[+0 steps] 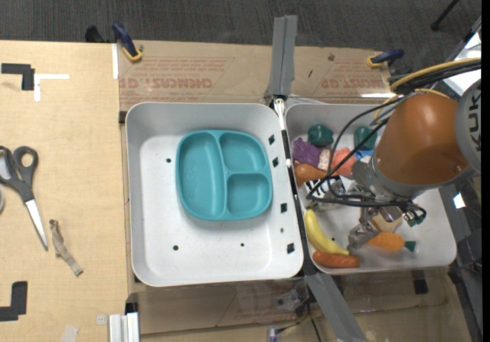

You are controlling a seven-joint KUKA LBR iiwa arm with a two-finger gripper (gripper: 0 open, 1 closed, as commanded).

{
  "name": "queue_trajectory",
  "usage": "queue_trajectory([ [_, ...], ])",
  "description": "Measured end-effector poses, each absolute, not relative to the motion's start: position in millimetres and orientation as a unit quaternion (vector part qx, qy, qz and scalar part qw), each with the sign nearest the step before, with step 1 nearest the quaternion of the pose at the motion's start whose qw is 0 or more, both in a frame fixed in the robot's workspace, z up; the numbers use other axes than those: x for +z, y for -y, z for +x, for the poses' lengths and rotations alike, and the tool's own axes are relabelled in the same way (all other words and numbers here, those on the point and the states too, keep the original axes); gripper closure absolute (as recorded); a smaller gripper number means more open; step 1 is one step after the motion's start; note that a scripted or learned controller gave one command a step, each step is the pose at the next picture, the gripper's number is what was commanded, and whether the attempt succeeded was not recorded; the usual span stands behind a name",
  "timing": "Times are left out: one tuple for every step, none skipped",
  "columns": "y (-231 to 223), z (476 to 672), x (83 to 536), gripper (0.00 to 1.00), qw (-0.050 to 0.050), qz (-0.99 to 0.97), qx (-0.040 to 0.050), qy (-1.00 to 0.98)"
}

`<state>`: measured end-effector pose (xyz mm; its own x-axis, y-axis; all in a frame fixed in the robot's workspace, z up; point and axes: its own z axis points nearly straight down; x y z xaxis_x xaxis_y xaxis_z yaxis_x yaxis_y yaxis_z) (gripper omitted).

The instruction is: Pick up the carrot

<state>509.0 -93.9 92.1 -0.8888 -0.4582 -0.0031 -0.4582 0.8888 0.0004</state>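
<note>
The carrot (387, 242) is orange with a small green tip and lies near the front wall of the right bin (438, 255). My gripper (369, 227) hangs low over the bin, right at the carrot's left end and partly covering it. The grey arm with its orange band (419, 141) reaches in from the right and hides the bin's middle. Whether the carrot is gripped cannot be made out.
Beside the gripper lie a yellow banana (317, 231) and a red-orange piece (334, 259). Purple grapes (305, 151), a green piece (320, 134) and an orange piece (306, 172) crowd the bin's back left. The left bin (153, 241) holds a teal divided plate (225, 174). Scissors (24, 187) lie on the bench at left.
</note>
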Motion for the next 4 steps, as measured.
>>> queue_trajectory([
  [167,532.1,93,0.0,0.002,-0.085,-0.0002,-0.996],
  [166,534.1,103,1.0,0.005,-0.087,-0.0007,-0.996],
  [223,528.0,97,1.0,0.005,-0.305,-0.0033,-0.952],
  [169,530.4,154,1.0,0.003,-0.297,0.0,-0.955],
])
